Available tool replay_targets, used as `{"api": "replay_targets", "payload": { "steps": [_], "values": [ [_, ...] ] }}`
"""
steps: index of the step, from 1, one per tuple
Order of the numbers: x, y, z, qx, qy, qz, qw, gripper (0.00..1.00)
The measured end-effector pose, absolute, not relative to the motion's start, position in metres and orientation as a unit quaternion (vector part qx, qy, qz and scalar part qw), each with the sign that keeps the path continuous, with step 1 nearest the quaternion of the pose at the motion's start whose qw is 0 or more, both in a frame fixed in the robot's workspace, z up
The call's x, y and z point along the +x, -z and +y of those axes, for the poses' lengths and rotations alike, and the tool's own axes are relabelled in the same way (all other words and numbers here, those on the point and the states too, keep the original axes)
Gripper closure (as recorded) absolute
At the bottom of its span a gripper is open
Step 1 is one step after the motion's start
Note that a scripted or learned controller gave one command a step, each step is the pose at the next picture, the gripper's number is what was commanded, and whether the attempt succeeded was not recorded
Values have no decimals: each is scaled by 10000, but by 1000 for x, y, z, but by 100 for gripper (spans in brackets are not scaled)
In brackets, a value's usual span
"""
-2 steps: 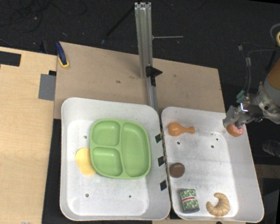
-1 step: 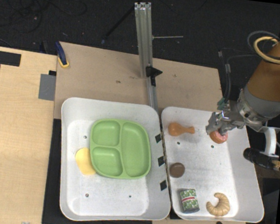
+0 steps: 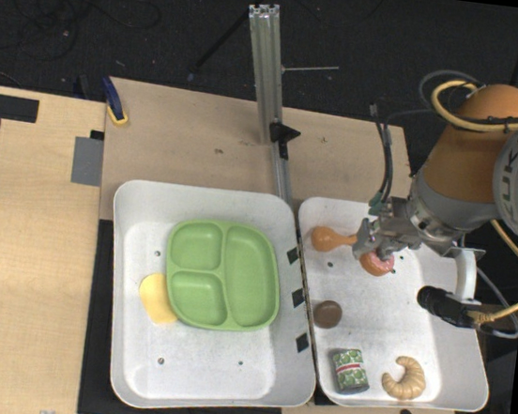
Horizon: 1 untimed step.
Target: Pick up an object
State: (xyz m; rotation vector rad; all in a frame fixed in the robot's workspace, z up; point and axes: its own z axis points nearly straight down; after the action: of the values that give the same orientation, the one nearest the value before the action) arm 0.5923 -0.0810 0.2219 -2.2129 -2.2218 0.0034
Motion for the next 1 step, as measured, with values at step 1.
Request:
{"api": "replay_targets", "payload": {
  "steps": [1],
  "values": [
    [574,-232,-31,-7054,-7,-7088,24,100]
  ]
}}
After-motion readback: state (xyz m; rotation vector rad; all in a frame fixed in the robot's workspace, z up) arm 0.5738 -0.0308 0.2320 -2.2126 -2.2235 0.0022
